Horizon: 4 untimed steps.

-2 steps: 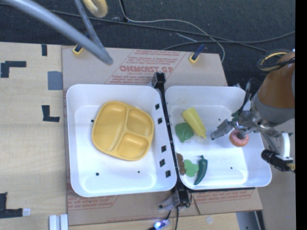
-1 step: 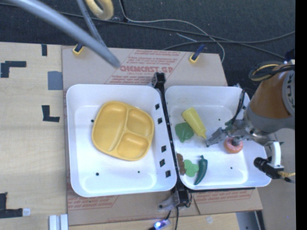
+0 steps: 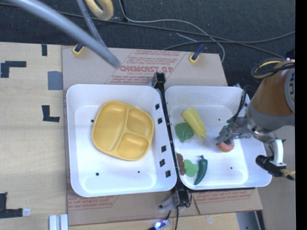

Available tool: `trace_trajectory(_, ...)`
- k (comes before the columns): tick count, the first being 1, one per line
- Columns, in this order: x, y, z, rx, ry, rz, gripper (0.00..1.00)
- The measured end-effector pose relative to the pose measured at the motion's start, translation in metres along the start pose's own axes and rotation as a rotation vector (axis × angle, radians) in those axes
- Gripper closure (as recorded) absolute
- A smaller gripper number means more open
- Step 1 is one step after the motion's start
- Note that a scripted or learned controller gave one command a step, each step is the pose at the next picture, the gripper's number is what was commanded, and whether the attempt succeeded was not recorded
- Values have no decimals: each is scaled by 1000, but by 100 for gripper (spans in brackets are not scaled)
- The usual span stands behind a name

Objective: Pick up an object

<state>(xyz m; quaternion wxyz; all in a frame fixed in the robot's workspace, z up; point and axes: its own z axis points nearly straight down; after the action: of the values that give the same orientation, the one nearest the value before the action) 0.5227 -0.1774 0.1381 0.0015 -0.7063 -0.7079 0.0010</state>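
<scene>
The right bin [image 3: 211,96] holds a yellow bottle-shaped toy [image 3: 194,121], a green leafy piece [image 3: 184,132], a dark green pepper [image 3: 201,169], a small green piece [image 3: 190,167] and a red-orange tomato-like toy [image 3: 226,146]. My gripper [image 3: 225,137] reaches in from the right and sits low over the red-orange toy, right on top of it. The toy's upper part is hidden by the gripper. I cannot make out whether the toy is held.
The left bin [image 3: 76,128] holds a yellow divided plate [image 3: 123,130]. A black divider with clips [image 3: 165,133] separates the bins. The grey arm with its orange band [image 3: 273,97] stands over the right bin's right wall. Cables run across the dark floor behind.
</scene>
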Motion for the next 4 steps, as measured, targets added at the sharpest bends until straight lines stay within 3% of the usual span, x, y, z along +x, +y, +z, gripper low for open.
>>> trace_trajectory(3, -8, 3, -139, -8, -2, 1, 100)
trace_trajectory(4, 49, 9, -135, -3, 0, -4, 100)
